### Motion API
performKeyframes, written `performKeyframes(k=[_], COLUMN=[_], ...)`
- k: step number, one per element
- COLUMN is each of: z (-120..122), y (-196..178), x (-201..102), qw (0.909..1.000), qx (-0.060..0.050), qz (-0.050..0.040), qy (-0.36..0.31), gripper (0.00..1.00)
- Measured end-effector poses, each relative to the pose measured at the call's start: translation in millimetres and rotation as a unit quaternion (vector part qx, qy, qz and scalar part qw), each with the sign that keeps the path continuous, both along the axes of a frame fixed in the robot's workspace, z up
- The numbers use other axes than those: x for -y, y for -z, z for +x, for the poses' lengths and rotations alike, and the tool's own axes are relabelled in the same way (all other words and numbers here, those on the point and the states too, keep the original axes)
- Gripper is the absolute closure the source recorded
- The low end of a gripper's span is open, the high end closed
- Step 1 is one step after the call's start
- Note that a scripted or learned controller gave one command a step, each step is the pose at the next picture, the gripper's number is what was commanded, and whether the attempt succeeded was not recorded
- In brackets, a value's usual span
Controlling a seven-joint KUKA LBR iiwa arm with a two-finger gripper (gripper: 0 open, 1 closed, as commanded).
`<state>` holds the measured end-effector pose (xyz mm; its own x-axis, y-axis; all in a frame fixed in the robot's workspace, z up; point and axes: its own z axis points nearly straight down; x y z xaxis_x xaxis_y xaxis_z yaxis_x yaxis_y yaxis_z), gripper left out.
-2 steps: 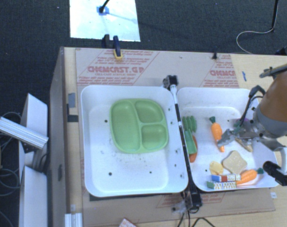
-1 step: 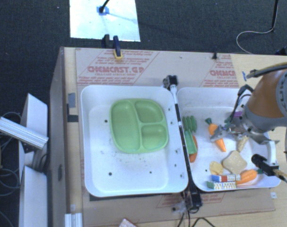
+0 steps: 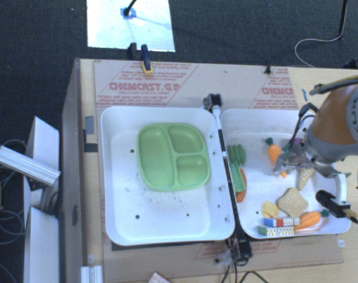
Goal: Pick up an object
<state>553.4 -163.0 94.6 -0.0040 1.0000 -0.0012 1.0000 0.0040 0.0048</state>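
The right bin (image 3: 255,122) holds several toy foods. A small carrot (image 3: 275,152) lies near its middle, and a pale cone (image 3: 304,178) lies just right of it. Toward the front rest a tan bread slice (image 3: 292,203), a yellow piece (image 3: 269,208), a second carrot (image 3: 309,219) and two small printed boxes (image 3: 279,227). Along the left wall sit a green pod (image 3: 236,154) and an orange-red piece (image 3: 241,186). My gripper (image 3: 283,167) hangs low over the bin between the small carrot and the cone, just behind the bread slice. Nothing shows in its grasp.
The left bin (image 3: 117,175) carries a green divided plate (image 3: 171,156). A black clamp rail (image 3: 225,158) runs between the two bins. The grey arm with its orange band (image 3: 338,119) comes in over the right bin's far right side.
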Motion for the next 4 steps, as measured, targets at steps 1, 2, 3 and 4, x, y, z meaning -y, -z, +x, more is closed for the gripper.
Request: performKeyframes(k=[1,2,3,4], z=[-59,-60,-36,44], y=[-87,-86,10,10], x=[-52,-52,-45,-42], qw=[1.0,1.0,1.0,1.0], qx=[-0.001,-0.002,-0.001,-0.001], qz=[0.0009,0.0008,0.0004,0.0004], qy=[0.0,0.001,0.001,0.0], gripper=[1.0,0.0,0.0,0.0])
